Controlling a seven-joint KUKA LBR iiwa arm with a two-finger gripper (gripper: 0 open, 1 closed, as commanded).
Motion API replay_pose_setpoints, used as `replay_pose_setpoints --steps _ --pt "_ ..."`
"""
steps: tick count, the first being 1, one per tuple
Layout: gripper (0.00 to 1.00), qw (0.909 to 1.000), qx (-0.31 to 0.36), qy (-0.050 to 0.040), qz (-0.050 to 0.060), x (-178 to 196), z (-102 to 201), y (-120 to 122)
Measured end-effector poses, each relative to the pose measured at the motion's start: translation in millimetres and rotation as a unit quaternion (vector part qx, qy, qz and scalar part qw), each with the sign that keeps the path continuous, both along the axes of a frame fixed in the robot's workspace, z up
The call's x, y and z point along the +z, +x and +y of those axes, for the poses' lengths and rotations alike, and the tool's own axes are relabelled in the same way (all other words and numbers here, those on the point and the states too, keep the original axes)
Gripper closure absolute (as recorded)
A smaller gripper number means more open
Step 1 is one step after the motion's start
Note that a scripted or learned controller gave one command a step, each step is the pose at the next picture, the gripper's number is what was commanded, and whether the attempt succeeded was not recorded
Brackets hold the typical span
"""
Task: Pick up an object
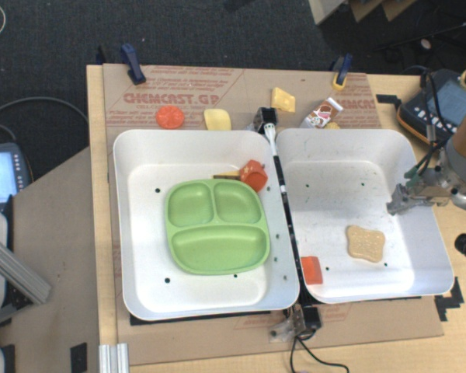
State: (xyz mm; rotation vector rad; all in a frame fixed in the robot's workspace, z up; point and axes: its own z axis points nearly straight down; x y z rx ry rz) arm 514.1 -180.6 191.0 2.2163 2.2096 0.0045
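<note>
Left white bin (132, 208) holds a green divided plastic plate (216, 227); right white bin (427, 274) holds a tan cracker-shaped toy (366, 243). Gripper (396, 203) grip unclear.

Overhead slant (fixed) over both bins (132, 169)

arm: we only get its wrist end, the rest runs off the right edge
gripper (398, 201): too small and dark for us to make out the fingers
red cup (254, 176): part tucked behind the green plate (216, 226) rim
small packet (322, 114): label too tiny to read
monitor (0, 176): chopped by the left edge
</note>
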Motion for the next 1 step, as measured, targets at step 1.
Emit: replay_pose_setpoints --steps 1 --pt "0.00 1.0000 0.001 0.0028 0.005 -5.5 3.2 -1.5"
